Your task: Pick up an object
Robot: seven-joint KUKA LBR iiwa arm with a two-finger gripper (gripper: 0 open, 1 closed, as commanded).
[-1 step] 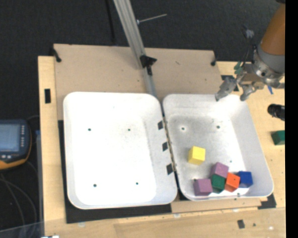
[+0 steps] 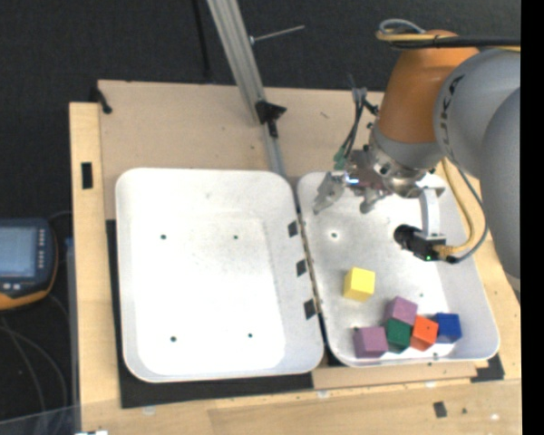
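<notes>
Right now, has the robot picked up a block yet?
Not yet. Done: the gripper has reached over the far end of the right bin. In hand: nothing shows between its fingers. Left: going down and lifting one. The yellow block sits alone, nearest; the purple, green, orange and blue blocks huddle at the near edge.

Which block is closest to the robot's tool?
The yellow block. It sits alone, nearer the tool than the purple, green, orange and blue blocks clustered below it.
</notes>
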